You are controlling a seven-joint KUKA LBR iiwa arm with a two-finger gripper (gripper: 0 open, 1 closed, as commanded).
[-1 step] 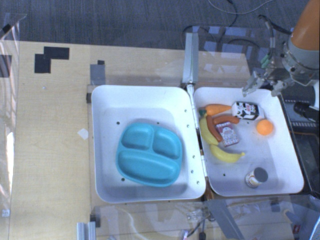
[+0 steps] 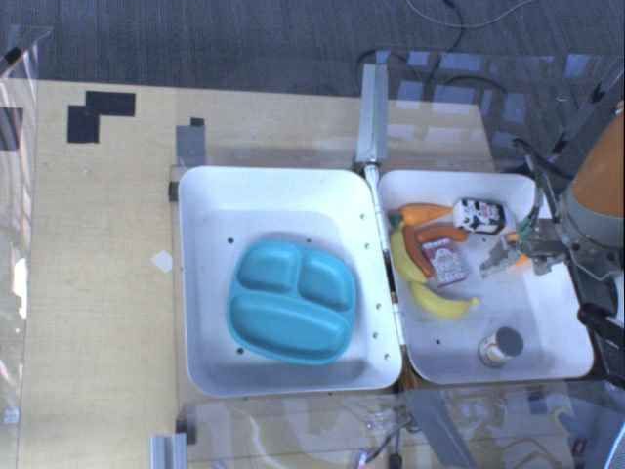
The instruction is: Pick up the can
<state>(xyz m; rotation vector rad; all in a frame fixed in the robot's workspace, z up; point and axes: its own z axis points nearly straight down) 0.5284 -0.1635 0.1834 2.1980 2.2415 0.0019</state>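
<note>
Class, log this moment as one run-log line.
pincer: over right bin | can: upright, near front, ungrasped | blue tray: left bin

A robotics lab: a pale wood counter (image 2: 98,291) carries two shallow white bins (image 2: 195,262) clamped side by side on metal brackets (image 2: 371,115), with black tape markers (image 2: 98,113) near its far left corner. Beyond its far edge lie grey carpet (image 2: 195,18) and a loose cable (image 2: 479,8).

You have the divided tray (image 2: 291,301) in the left bin (image 2: 200,262); in the right bin (image 2: 557,360), the can (image 2: 499,346) sits near the front, with the banana (image 2: 430,286) behind and left of it
</note>
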